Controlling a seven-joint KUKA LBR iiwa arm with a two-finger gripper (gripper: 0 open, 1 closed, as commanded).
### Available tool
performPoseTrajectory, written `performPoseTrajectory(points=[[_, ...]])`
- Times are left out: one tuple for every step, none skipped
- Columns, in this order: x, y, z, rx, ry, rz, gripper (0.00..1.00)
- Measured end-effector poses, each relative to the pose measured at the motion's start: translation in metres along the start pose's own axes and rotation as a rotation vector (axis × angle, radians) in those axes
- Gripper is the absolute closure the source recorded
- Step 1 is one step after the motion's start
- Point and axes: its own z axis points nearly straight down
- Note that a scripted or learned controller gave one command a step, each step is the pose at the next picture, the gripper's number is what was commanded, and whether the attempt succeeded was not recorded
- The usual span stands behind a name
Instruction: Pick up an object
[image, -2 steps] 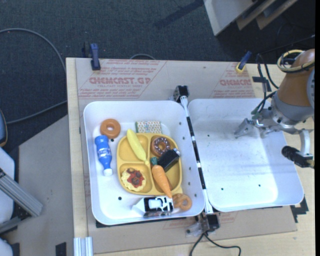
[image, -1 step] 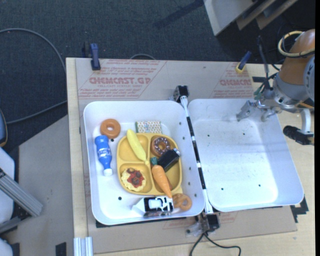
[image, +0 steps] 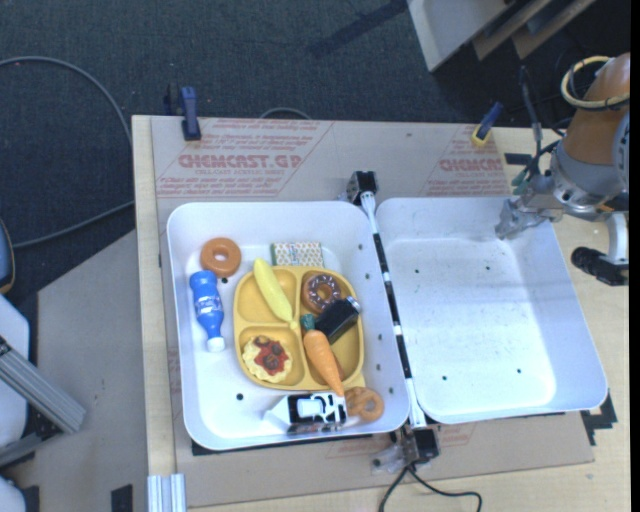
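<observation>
— Are the fingers (image: 508, 222) gripping anything?
— Can't tell; they're hovering at the right bin's (image: 480, 340) far corner.
— And the pick?
— The carrot (image: 322, 358) is lying on the yellow plate (image: 250, 300) in the left bin (image: 185, 300). Probably light, stiff, slick plastic; I'd take it across the thick end.
— Room?
— Crowding against neighbours; tabletop (image: 300, 160) is sitting on dark carpet.

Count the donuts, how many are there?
3. A plain donut sits left of the tray, a chocolate donut in the tray's back right, a small donut by its front right corner.
</observation>
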Motion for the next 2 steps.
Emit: performPoseTrajectory(points=[[0.039, -0.002, 0.031, 0.005, 0.002, 0.002, 1.0], [0.1, -0.001, 0.03, 0.005, 0.003, 0.003, 1.0]])
